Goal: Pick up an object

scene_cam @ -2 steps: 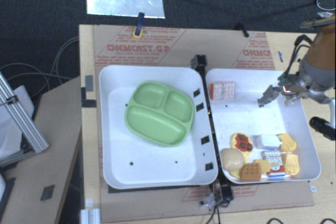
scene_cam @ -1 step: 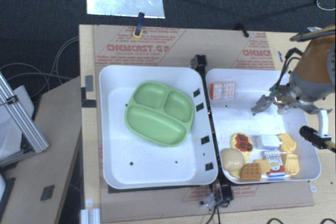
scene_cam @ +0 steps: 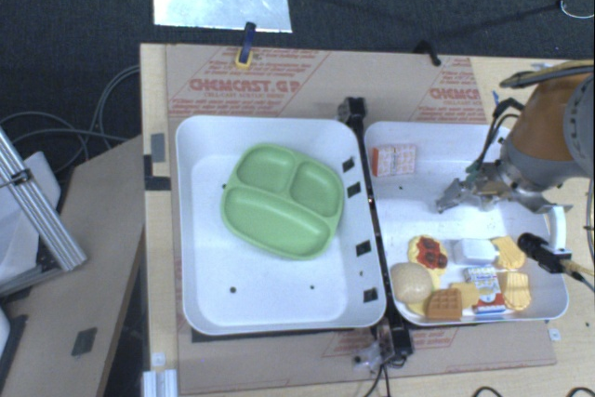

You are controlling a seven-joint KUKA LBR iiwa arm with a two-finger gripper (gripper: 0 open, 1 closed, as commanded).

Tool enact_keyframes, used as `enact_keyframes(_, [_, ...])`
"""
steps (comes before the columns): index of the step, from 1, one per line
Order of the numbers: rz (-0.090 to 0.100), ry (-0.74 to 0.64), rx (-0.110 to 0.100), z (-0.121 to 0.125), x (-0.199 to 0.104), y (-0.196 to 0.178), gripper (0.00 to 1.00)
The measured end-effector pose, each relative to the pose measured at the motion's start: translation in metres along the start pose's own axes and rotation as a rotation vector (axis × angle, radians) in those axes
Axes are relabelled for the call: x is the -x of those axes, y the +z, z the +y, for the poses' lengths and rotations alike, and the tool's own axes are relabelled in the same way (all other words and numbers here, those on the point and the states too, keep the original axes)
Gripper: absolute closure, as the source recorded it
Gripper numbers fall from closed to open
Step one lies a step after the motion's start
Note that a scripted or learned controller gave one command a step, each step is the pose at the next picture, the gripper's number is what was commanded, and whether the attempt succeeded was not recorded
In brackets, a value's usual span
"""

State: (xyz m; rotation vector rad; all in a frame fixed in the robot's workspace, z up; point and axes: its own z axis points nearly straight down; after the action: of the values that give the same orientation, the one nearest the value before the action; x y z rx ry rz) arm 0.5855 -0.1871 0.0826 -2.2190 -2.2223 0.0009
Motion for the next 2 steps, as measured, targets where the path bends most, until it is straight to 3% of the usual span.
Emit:
enact_keyframes(1, [-0.002,0.0,0.006,0.002,0.001,-0.013,1.0])
enact_keyframes(2, [-0.003,-0.002,0.008,0.008,0.005,-0.059,1.0])
